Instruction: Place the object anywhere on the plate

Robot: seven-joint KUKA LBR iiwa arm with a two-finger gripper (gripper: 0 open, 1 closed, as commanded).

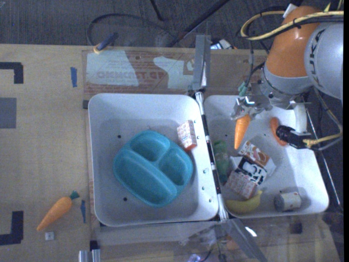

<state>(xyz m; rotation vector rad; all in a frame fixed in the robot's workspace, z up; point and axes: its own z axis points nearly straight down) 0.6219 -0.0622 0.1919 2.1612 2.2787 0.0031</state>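
Note:
A teal divided plate [154, 168] lies in the left bin [103, 119]. Over the right bin's upper part, my gripper [246, 107] is shut on the top end of an orange carrot [240, 132]. The carrot hangs point-down between the fingers, above the bin floor. It is well to the right of the plate, across the wall between the two bins.
A small carton [187, 134] rests by the plate's upper right. The right bin [311, 173] holds a green item [221, 153], snack packets [250, 171], a banana [242, 205], a grey can [287, 201] and an orange item [276, 130]. Another carrot [54, 212] lies on the bench at the left.

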